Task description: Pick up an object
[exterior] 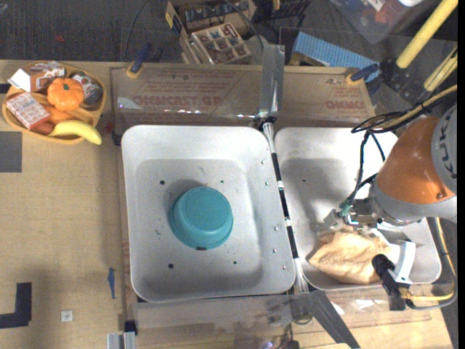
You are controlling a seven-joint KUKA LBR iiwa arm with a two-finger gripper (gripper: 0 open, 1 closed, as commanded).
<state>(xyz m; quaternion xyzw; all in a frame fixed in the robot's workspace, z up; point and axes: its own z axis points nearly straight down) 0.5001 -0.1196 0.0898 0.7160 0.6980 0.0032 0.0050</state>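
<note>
Gripper (347, 219) is hovering over the tan pastry (347, 257) at four o'clock, jaw state unclear, nothing lifted yet.

Off to the far left of my bench sits a little basket (14, 115) with a small pumpkin (65, 93), a banana (76, 130) and some boxed snacks. Behind the bins there's a cardboard wall (189, 89), then crates of clutter (214, 27) on the floor.

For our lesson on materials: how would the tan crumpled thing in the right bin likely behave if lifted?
The tan crumpled thing looks soft and folded, so it would probably sag and drape, not stay stiff. It seems thin, so likely light. Lying flat in the right bin, it should not roll.
</note>
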